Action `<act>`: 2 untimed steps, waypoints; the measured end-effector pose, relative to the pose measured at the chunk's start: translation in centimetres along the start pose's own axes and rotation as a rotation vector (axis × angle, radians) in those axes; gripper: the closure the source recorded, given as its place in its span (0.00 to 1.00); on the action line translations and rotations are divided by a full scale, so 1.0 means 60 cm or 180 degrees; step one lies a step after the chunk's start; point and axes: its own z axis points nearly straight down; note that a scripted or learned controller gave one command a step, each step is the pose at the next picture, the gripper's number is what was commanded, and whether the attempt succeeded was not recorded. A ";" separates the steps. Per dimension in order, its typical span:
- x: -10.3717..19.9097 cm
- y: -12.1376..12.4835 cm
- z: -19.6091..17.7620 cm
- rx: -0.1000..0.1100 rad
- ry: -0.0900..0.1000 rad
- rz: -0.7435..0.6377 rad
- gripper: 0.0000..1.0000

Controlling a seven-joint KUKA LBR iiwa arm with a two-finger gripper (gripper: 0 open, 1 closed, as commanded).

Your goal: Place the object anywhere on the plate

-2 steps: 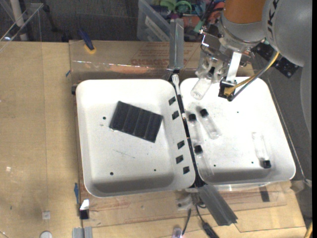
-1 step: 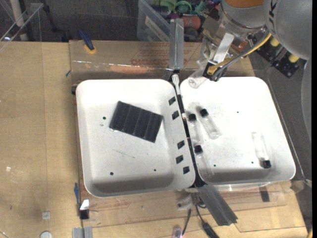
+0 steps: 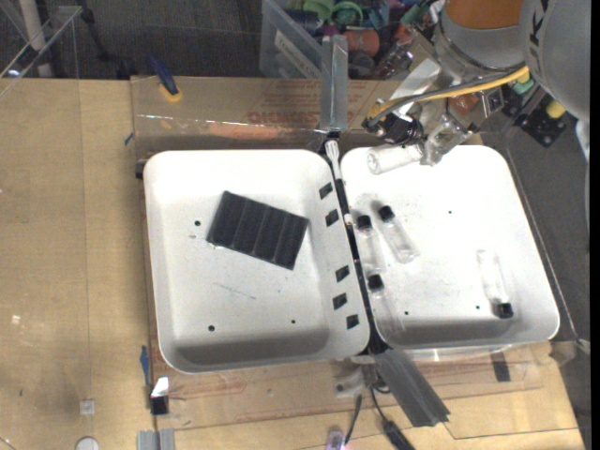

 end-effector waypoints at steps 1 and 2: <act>-0.003 0.000 0.003 -0.0001 -0.0001 -0.0549 1.00; 0.033 -0.021 -0.064 -0.0015 0.0012 -0.0904 1.00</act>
